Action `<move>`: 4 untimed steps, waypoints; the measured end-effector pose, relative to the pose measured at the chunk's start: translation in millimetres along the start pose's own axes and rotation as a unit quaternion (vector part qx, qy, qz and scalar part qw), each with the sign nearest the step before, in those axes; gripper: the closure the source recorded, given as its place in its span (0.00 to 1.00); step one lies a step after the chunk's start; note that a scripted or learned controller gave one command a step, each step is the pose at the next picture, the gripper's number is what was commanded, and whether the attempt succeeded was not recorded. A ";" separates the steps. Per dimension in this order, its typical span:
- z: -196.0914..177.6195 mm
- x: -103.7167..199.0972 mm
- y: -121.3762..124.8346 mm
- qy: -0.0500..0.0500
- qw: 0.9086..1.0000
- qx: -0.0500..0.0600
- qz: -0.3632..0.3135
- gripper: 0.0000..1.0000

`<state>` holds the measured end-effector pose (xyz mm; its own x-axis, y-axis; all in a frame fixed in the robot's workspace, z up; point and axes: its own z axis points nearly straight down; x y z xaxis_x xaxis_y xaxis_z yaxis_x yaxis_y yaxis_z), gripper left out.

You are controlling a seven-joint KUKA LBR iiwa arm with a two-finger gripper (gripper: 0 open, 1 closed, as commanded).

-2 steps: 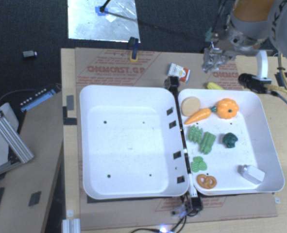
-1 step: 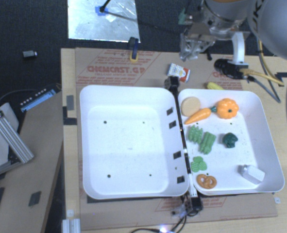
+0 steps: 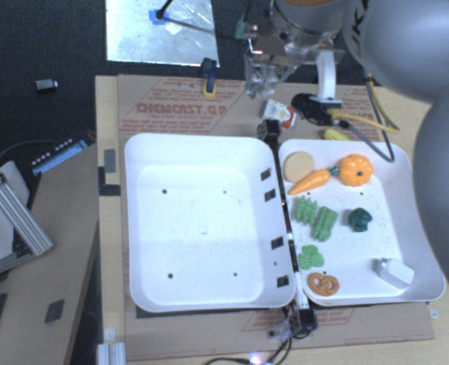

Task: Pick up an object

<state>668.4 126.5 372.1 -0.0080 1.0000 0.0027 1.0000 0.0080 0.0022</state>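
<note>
- Step: approach; the grey two-finger gripper (image 3: 264,78) hangs beyond the bins, its grip state cannot be told.
- Next: descend over the orange plastic pumpkin (image 3: 355,169) in the shallow white right bin (image 3: 414,258).

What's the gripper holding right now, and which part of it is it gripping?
It cannot be told: the gripper hangs above the bench beyond the bins, too blurred to show anything between its fingers. The toys lie in the right bin.

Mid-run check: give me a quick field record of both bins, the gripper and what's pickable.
gripper: raised beyond the bins' far edge, nothing seen between its fingers
left bin: bare white floor
right bin: holds the toy items
far row: carrot, pumpkin, round biscuit
middle: broccoli
near edge: pretzel, white block
</note>
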 end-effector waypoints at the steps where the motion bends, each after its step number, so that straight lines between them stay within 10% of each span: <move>1: -21.9 69.8 0.3 0.000 1.000 -0.001 -0.001 1.00; 2: 48.4 74.4 -131.2 -0.002 1.000 0.008 0.000 1.00; 3: -119.4 111.2 -139.7 0.004 1.000 -0.008 0.000 1.00; 4: -42.1 19.6 -153.1 -0.003 1.000 0.004 0.008 1.00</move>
<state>515.0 144.7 413.8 0.0070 1.0000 -0.0033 1.0000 -0.0070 -0.0051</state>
